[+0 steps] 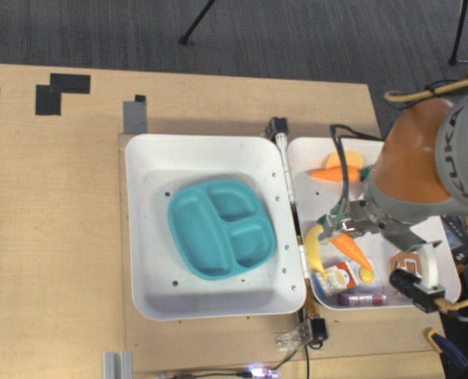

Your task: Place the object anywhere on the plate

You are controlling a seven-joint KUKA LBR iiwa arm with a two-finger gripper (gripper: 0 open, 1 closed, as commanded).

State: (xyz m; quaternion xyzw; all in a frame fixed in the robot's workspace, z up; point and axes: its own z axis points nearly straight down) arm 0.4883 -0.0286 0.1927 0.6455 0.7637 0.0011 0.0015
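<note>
step: pick from right white bin [454, 279] | claw [346, 224] low over orange plastic carrot [350, 249] beside yellow banana [313, 251]; finger state cannot tell | teal divided plate [221, 228] in left bin, bare | advice: centre on carrot, lift clear of divider, release above plate

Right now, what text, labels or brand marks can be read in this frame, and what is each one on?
"KU": large dark letters on the grey arm, cut off at the picture's right edge.
Packet in the right bin: printed label, too blurred to read.
Small tube beside it: label too small to read.
Nothing else legible.
</note>
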